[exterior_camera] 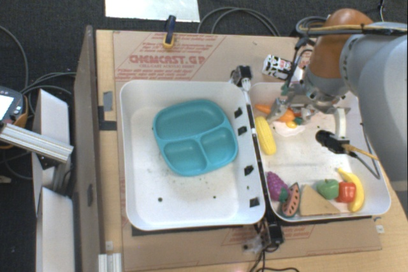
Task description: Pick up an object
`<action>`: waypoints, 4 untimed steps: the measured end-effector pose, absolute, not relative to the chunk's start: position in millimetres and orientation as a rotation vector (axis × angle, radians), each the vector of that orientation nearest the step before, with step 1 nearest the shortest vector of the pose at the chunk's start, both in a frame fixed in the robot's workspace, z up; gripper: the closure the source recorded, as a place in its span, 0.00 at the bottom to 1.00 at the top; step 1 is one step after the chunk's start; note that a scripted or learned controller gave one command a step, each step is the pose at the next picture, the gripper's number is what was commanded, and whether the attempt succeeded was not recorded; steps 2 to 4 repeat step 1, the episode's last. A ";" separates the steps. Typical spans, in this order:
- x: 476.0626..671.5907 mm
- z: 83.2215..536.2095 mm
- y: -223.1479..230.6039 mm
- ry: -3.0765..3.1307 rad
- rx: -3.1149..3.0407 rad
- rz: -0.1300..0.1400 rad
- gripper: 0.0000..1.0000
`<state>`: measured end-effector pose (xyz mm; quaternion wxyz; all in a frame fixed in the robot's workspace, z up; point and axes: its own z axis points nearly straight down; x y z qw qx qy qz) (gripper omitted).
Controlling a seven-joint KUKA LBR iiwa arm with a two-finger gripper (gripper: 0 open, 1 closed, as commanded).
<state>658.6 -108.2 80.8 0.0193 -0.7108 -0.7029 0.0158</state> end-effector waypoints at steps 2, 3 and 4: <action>656.6 89.9 -109.9 -2.182 -2.201 0.065 1.00; 656.6 89.9 -109.9 -2.182 -2.201 0.065 1.00; 656.6 89.9 -109.9 -2.182 -2.201 0.065 1.00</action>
